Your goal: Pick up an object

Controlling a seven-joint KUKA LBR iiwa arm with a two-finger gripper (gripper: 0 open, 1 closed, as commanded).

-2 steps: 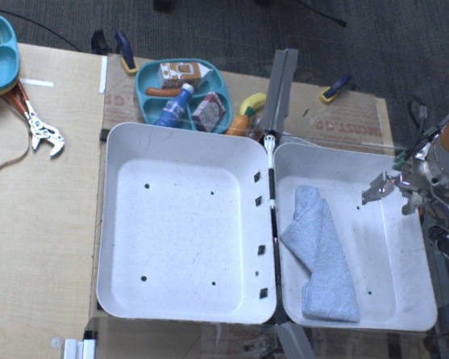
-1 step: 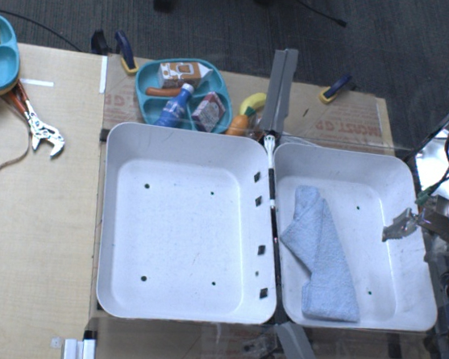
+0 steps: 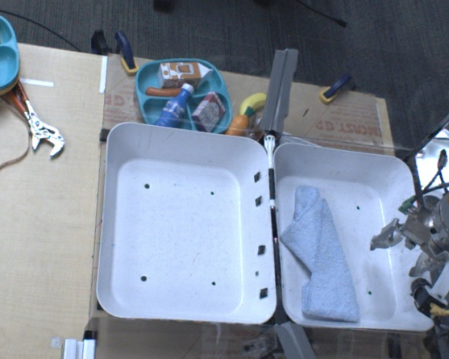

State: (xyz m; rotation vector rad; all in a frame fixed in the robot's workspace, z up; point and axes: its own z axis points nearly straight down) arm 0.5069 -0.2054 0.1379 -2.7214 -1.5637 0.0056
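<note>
Folded light-blue towel (image 3: 322,258) lying diagonally in the right bin (image 3: 395,181), left bin (image 3: 188,146) sitting beside it, gripper (image 3: 388,235) hovering over the right bin's right edge, grip state impossible to tell

Cloth (image 3: 322,256) in right bin (image 3: 394,183); left bin (image 3: 121,227) beside it; food tray (image 3: 147,84) behind bins.

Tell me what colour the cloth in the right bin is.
Light blue-grey; the cloth shows in the camera view.

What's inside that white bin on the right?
The shallow white right-hand bin holds one crumpled light-blue cloth, lying lengthwise. Small dark holes dot the bare floor. Whatever lies under the cloth is covered.
</note>
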